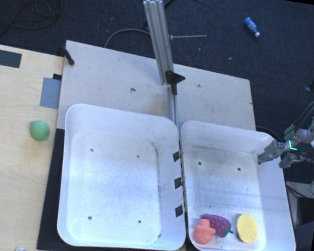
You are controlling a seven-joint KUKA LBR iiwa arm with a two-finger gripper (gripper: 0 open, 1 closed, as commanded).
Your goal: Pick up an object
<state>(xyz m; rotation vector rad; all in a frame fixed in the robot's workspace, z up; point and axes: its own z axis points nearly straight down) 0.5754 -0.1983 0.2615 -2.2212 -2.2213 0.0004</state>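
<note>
At the right bin's (287, 203) far right rim, the claw (277, 155) hangs — fingers apart, holding nothing.

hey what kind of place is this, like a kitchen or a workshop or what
Most likely a robotics lab bench set up for grasping trials. Two shallow white bins sit side by side on a board, toy items such as a yellow piece lie in the right bin, and a gripper reaches in above cables on dark carpet.

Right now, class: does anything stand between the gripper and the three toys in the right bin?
Nothing visible does. The gripper sits at the right bin's far right rim; the yellow toy, purple toy and orange toy lie at its near end, bare floor between.
</note>
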